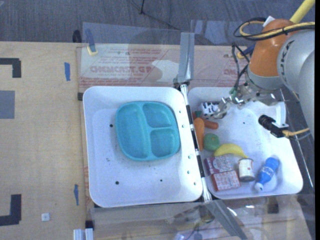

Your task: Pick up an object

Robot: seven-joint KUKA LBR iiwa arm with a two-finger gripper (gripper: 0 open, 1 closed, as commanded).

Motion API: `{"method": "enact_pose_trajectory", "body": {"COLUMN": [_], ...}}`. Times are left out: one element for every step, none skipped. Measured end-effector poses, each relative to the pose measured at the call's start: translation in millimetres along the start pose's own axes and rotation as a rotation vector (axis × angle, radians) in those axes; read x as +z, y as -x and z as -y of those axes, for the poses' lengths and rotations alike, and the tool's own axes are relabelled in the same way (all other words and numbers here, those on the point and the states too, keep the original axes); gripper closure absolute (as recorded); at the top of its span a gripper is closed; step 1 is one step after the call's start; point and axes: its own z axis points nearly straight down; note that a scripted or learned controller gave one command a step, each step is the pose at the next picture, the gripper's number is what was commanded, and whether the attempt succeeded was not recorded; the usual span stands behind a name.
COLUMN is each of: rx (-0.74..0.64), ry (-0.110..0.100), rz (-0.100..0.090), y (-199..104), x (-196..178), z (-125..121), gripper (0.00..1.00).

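Crowding the right bin's (292, 181) left edge — carrot (199, 130), banana (230, 149), seemingly boxes (223, 172).

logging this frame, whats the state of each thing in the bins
blue tray: flat, upright, left bin
carrot: lying down, right bin
banana: lying down
blue bottle: on its side
small can: standing upright
gripper: low over the right bin's far end

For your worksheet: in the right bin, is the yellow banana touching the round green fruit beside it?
Touching. In the camera view the yellow banana lies against the lower right edge of the round green fruit, with no white bin floor between them.
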Motion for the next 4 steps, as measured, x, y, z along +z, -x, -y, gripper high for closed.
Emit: {"method": "enact_pose_trajectory", "body": {"rx": [-0.097, -0.134, -0.124, -0.09], "ry": [0.021, 0.019, 0.021, 0.018], "rz": [-0.022, -0.026, -0.024, -0.025], "y": [40, -19, -4, 50], "x": [-56, -19, -41, -18], "z": [10, 101, 54, 89], "gripper": [0.0, 0.0, 0.0, 0.0]}}
